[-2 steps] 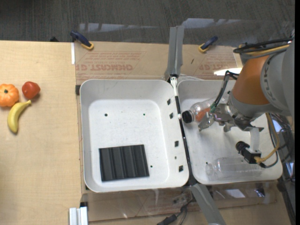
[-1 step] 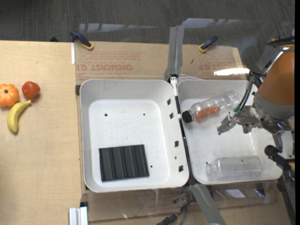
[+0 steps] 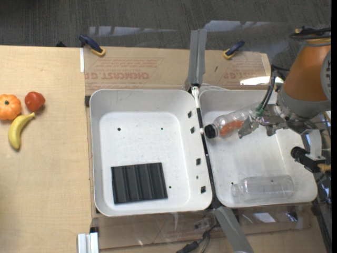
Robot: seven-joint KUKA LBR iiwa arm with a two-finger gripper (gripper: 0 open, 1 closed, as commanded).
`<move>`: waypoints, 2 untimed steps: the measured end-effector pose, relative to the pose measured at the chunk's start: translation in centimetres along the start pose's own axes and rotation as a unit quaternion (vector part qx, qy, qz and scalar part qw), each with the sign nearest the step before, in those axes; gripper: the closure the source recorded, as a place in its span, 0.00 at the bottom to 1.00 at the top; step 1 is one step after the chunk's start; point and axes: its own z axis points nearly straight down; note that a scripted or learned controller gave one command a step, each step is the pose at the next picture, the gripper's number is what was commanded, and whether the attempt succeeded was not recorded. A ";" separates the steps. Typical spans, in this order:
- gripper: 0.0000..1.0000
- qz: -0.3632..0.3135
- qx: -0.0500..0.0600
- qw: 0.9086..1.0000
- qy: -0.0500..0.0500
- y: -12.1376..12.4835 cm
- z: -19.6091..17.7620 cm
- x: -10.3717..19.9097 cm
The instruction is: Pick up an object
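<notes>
Progress is looking partial: we are hovering the end effector [image 3: 251, 124] in the right bin [image 3: 263, 196], right at the base of a small bottle with a black cap [image 3: 227, 125], which is lying on the bin floor. We are not seeing the bottle lifted, and whether it is being gripped is unclear, so grasping and raising are remaining. A clear bottle [image 3: 263, 187] is lying nearer the front wall.

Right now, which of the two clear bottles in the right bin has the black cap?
The bottle with the orange label, lying toward the bin's far left by the gripper. The other bottle, near the front wall, looks plain and clear.
</notes>
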 end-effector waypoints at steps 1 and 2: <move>0.00 -0.088 0.000 0.996 0.000 4.9 8.0 1.2; 0.00 -0.192 -0.001 0.981 -0.001 3.8 -1.5 4.6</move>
